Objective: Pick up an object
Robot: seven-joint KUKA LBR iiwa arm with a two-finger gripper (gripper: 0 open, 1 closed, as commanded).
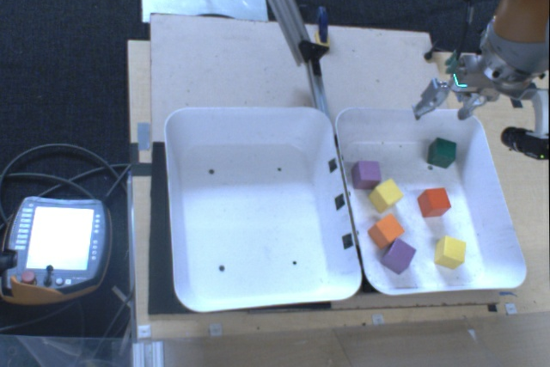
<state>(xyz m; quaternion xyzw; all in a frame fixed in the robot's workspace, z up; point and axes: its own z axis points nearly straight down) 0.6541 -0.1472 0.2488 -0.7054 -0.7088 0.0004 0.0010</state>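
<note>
Nearest the camera, at the bottom of the view, runs the front edge of the surface [344,329], and just behind it sit two white bins side by side. In the right bin [507,223], seven cubes lie scattered. Taking that bin's middle as a clock centre: the green cube [443,152] is at 1 o'clock, the upper purple cube [366,174] at 10, the upper yellow cube [386,194] at 9, the red cube [434,202] close to centre, the orange cube [386,229] at 8, the lower purple cube [399,255] at 7 and the lower yellow cube [450,252] at 5. Being cubes, none has a long axis; most sit turned at a slant to the bin walls. All lie apart from one another, except the orange and lower purple, which almost touch.

The left bin [185,185] sits at 9 o'clock from its neighbour.

The tool [449,103] hangs over the right bin's far rim, at 12 o'clock from the green cube and apart from it. Its fingers are spread, with nothing between them.
</note>
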